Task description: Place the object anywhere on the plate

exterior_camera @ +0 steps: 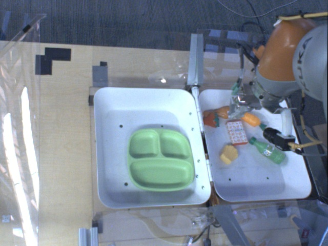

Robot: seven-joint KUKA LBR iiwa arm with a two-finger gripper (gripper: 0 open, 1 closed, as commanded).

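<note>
Claw at the right bin's far edge, plate away in the left bin

In the camera view your claw [239,105] hangs over the far side of the right bin [294,186]; you cannot tell how wide it stands. The likeliest object, the orange piece [251,119], lies just beside it, slanting toward the bin's right edge. The green plate [161,160] sits mid left bin [110,137], well apart

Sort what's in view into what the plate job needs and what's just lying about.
For the job: green divided plate in the left bin; gripper above the right bin; which object it will take, I cannot tell.

Lying in the right bin, candidates or clutter: red-orange piece, orange piece, red-patterned card, yellow block, green bottle.
</note>
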